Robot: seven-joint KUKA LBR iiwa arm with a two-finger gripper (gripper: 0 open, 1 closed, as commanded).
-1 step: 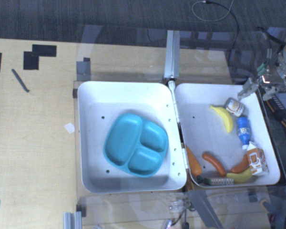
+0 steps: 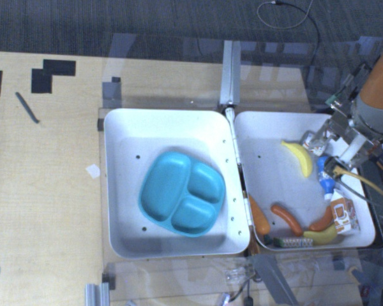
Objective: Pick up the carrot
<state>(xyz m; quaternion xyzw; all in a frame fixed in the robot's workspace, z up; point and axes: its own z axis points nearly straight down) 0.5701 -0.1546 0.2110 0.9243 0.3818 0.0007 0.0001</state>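
The carrot [image 2: 259, 217] is an orange tapered piece lying against the left wall of the right bin [image 2: 268, 132], near its front corner. My gripper [image 2: 315, 143] hangs over the right bin's far right part, just right of a yellow banana [image 2: 298, 158]. It is well away from the carrot, up and to the right of it. Nothing shows in its grasp.
A red-orange sausage [image 2: 286, 217], a second yellow banana [image 2: 322, 236], a small orange piece [image 2: 322, 222], a printed carton [image 2: 344, 215] and a blue-white bottle [image 2: 326, 183] crowd the right bin's front right. A blue divided plate [image 2: 182, 192] lies in the left bin [image 2: 124, 139].
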